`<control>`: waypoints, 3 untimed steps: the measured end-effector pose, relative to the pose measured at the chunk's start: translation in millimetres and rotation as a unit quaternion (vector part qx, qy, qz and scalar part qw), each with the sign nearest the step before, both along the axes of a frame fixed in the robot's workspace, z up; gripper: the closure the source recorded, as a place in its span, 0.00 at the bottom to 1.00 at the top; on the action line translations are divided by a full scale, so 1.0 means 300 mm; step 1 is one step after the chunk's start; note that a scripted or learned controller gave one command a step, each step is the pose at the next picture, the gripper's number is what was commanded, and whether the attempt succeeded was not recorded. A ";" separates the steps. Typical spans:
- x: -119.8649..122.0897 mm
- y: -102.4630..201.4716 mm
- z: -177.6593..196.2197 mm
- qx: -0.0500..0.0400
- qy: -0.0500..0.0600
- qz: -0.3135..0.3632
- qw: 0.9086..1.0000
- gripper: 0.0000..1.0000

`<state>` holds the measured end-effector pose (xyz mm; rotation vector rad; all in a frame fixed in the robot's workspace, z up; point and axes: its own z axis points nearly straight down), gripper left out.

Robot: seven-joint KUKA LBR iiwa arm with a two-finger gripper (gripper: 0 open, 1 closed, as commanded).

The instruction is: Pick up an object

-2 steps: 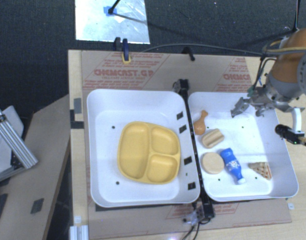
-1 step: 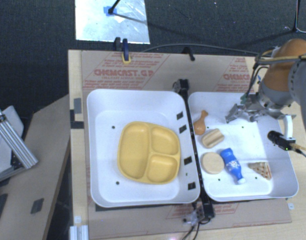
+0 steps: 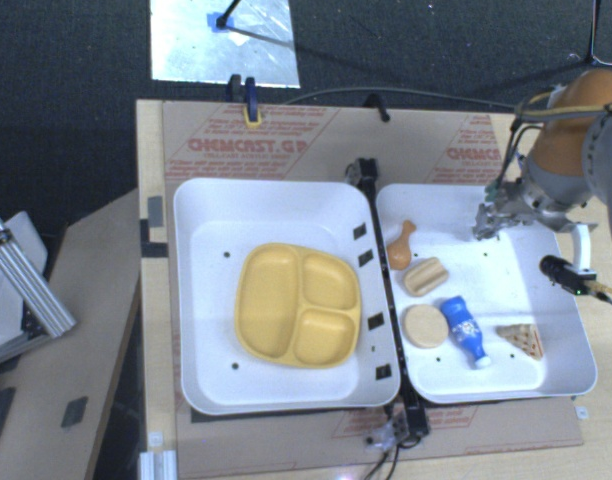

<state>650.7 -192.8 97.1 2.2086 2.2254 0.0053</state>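
The right bin holds a chicken drumstick, a bread roll, a round tan cookie, a blue bottle lying on its side and a pizza slice. My gripper hangs over the upper right part of this bin, right of the drumstick and above the roll. Nothing shows between it and the bin floor.
The left bin carries a yellow divided plate. Black clips run along the divider between the bins. A cable and a black part hang by the right bin's right wall.
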 end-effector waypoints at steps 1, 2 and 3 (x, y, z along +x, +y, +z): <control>0.014 0.031 0.198 0.000 -0.001 -0.001 1.000 1.00; 0.016 0.015 0.350 0.000 0.000 -0.001 1.000 1.00; -0.012 0.008 0.541 0.000 0.000 -0.003 1.000 1.00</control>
